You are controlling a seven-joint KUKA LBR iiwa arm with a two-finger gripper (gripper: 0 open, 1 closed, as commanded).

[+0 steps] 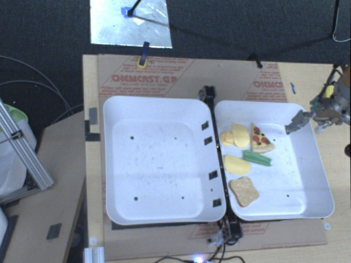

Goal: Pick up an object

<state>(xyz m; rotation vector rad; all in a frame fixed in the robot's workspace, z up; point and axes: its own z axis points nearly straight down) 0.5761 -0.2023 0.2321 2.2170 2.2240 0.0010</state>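
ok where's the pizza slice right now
The pizza slice lies in the right-hand bin, toward its upper left, beside the yellow piece and just above the green stick.

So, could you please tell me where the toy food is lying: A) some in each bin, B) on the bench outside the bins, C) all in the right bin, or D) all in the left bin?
C: the pizza slice, green stick and bread slice all lie in the right bin.
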